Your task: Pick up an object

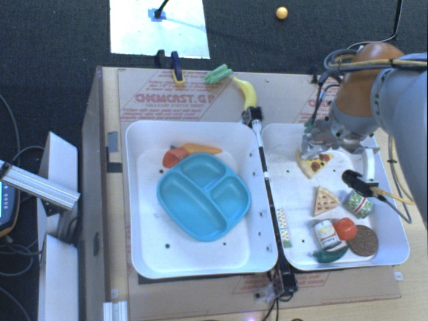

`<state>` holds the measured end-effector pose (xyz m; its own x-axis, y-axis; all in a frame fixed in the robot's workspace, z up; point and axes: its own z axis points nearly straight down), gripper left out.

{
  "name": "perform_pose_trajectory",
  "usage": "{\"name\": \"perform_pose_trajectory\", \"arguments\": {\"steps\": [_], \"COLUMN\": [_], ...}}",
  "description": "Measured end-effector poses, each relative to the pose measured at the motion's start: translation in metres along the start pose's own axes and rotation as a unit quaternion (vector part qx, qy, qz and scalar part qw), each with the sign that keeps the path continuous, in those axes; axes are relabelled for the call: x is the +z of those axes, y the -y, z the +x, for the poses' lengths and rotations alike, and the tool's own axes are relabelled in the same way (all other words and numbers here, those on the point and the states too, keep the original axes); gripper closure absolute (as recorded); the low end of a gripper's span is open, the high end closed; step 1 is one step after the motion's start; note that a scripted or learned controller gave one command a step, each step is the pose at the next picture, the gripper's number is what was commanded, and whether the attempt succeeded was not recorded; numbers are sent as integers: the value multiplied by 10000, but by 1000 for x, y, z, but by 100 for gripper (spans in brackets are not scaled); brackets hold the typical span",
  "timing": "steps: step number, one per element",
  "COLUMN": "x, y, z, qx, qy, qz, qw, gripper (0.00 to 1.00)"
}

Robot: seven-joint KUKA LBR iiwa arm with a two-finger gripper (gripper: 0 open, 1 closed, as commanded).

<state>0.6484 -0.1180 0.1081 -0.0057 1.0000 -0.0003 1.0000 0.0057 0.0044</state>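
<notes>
The gripper (313,147) hangs over the far pizza slice (315,164) in the right white bin (401,246), finger state untellable; it should descend squarely before closing.

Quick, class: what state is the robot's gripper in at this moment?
Gripper: down in the right bin, right at the pizza slice; open or shut cannot be told, and no hold is visible.

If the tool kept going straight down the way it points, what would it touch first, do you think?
Most likely the pizza slice lying just under the tool in the right bin, though height is hard to judge from this slanted view.
</notes>
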Motion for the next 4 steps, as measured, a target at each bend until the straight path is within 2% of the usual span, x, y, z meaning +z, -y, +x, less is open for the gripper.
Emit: {"name": "perform_pose_trajectory", "arguments": {"steps": [1,2,3,4], "x": [0,19,19,7], "y": [0,-16,-9,-11], "z": [0,-16,0,0], "qx": [0,11,7,-1], "qy": [0,0,25,21], "qz": [0,-26,-42,-66], "qw": [10000,10000,10000,10000], "gripper": [0,0,0,100]}}
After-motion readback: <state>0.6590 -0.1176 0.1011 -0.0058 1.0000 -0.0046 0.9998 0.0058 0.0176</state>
